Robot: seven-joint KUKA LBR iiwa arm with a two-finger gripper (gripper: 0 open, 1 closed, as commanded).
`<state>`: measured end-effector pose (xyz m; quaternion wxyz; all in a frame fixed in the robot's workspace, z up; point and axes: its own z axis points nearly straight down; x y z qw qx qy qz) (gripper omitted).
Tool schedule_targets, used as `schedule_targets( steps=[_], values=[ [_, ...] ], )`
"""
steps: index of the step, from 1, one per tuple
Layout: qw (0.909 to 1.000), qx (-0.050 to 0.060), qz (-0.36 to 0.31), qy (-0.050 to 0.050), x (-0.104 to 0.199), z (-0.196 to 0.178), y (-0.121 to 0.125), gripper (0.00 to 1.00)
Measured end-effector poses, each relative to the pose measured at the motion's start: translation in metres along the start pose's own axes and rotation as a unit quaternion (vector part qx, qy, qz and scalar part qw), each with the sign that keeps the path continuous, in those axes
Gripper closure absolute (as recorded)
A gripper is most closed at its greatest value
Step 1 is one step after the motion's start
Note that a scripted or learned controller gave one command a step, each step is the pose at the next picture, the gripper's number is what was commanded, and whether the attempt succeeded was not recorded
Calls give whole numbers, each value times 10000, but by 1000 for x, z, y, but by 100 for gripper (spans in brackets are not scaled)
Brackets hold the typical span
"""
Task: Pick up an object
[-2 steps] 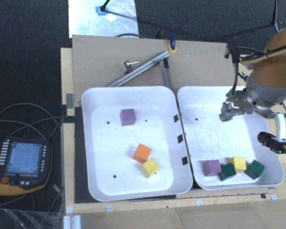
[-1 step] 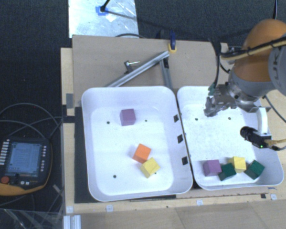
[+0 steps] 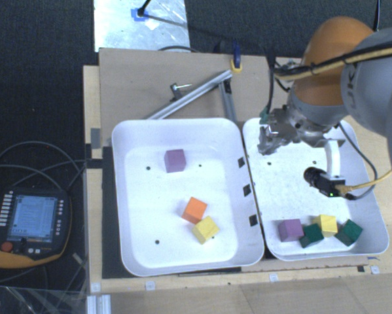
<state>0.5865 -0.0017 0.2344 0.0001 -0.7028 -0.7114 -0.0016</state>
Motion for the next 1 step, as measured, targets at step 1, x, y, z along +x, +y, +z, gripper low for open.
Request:
schedule_targets(
  steps=[1],
  values=[
    [10000, 1, -2, 3, 58, -9, -2, 100]
  ],
)
